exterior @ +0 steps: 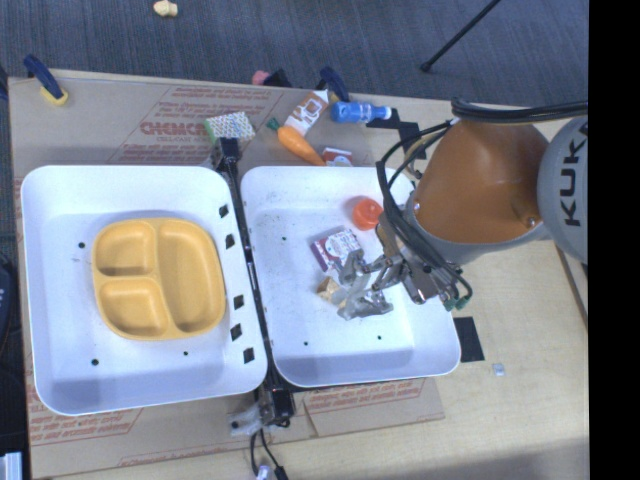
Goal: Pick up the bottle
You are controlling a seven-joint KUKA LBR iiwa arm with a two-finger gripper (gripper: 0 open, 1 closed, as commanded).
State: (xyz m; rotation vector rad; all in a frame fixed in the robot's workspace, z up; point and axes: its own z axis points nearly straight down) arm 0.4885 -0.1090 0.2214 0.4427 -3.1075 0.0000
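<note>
A small blue bottle (358, 113) lies on its side on the cardboard behind the right bin (300, 353), outside it. Beside it lies a white and orange bottle-like item (306, 114). My gripper (362, 288) hangs low over the middle of the right bin, reaching in from the right under the arm's orange band (480, 183). It sits just below a crumpled purple and white packet (335, 246) and next to a small tan scrap (327, 288). An orange round piece (365, 211) rests higher up in the same bin. Nothing shows as held.
The left bin (40, 268) holds a yellow divided plate (158, 276). An orange carrot-shaped toy (299, 145) and a green patterned pad (229, 126) lie behind the bins. Black cables (400, 158) loop by the arm. Blue clamps (45, 78) grip the cardboard's back edge.
</note>
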